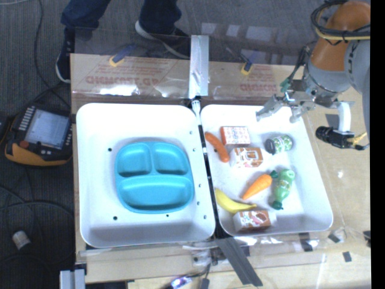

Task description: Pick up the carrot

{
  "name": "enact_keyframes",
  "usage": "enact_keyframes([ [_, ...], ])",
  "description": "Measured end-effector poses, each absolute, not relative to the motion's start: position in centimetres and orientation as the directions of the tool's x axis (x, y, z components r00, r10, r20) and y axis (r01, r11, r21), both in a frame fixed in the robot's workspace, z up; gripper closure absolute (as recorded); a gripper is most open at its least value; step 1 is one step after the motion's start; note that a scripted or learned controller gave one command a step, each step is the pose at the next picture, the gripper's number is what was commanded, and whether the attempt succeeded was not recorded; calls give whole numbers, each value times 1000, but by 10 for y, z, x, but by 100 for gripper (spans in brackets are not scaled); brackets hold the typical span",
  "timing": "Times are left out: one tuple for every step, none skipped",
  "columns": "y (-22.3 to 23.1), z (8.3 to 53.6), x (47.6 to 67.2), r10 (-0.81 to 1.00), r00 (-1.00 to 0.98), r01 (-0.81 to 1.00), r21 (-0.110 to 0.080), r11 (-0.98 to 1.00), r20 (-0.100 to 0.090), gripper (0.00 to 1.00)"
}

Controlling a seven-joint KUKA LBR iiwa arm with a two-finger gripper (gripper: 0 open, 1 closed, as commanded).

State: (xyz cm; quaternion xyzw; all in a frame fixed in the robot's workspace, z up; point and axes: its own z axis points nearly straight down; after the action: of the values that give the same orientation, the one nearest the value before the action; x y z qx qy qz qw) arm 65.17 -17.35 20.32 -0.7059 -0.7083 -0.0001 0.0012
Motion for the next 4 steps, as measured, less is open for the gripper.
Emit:
enact_keyframes([
  [-178, 104, 658, 997, -83, 997, 9, 83, -5, 0],
  [-163, 188, 605, 998, -65, 998, -1, 65, 1, 0],
  [-141, 155, 534, 994, -112, 994, -3, 112, 2, 0],
  [-133, 95, 535, 1000, -1, 1000, 27, 1, -10, 0],
])
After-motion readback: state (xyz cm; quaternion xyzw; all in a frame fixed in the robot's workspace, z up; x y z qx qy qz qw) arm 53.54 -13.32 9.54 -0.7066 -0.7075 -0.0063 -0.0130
